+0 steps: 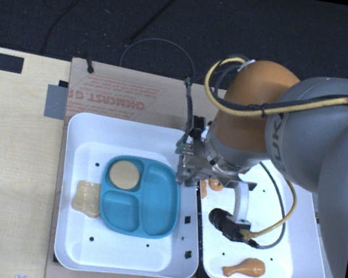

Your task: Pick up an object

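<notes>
Drumstick in right bin, perhaps plastic; gripper grip unclear.

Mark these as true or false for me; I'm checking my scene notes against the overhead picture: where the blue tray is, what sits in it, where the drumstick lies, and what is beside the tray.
1. The blue tray lies in the left bin. True.
2. A round tan disc sits in one of the tray's compartments. True.
3. The drumstick lies inside the blue tray. False: it lies in the right bin, near its front edge.
4. The pale yellow piece rests on top of the disc. False: it lies on the bin floor against the tray's left side.
5. The gripper is over the divide between the two bins. True.
</notes>
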You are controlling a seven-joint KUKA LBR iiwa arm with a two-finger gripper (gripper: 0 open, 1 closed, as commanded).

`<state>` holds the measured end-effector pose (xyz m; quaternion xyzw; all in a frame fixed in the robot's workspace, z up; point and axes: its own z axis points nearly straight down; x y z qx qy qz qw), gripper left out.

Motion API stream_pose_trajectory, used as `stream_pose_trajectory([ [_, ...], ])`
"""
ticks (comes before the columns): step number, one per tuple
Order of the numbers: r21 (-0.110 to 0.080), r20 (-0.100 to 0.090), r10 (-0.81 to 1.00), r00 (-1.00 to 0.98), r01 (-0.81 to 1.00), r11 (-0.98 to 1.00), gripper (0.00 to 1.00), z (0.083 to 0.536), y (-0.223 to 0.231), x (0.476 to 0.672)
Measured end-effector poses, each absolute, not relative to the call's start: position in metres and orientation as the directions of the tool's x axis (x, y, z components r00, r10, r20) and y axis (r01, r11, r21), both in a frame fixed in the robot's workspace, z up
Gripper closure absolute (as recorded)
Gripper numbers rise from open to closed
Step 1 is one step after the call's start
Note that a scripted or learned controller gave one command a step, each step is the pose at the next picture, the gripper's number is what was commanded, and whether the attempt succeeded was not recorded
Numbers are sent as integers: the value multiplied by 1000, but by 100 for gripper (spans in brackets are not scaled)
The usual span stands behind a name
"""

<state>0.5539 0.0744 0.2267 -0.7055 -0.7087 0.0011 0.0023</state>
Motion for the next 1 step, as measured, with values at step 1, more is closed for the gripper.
stream_pose_trajectory([
  [1, -7, 0, 1000, -2, 1000, 2, 100, 223, 111, 530],
])
